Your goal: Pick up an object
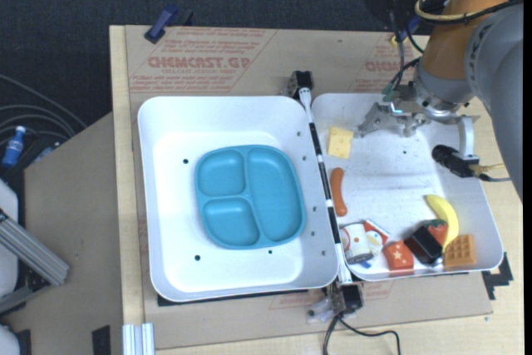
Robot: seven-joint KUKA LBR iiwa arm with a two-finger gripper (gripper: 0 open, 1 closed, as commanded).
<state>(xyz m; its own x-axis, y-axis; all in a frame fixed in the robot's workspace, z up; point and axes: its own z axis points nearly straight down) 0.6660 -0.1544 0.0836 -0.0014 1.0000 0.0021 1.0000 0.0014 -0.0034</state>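
Camera view, from above and at a slant.

Bench (208, 54): brown board with red printed lettering, bearing two shallow white bins side by side.

Left bin (166, 262): holds one blue divided plate (248, 196) with three compartments, lying flat near the bin's middle.

Right bin (478, 204): holds several small items.
- Yellow cheese-like wedge (340, 142), near the bin's left wall, toward the far end.
- Red-orange sausage (337, 191), lying lengthwise just beside the left wall, nearer than the wedge.
- White printed packet (360, 241), at the near left corner, tilted.
- Small red block (398, 257), just beside the packet, on its right.
- Dark red-and-black item (427, 244), right of the red block; its kind cannot be told.
- Yellow banana (444, 218), curved, touching or overlapping the dark item on its far side.
- Orange waffle-like square (460, 250), at the near right corner, just beside the banana's lower end.

Arm (465, 37): grey with an orange band, entering from the upper right, reaching down over the far end of the right bin.

Gripper (391, 117): low over the far part of the right bin, right of the cheese-like wedge and apart from it. Its fingers appear spread, with nothing seen between them. All listed items lie on the bin floor.

A small blue object (162, 23) lies off the bench's far left corner, on the dark floor.
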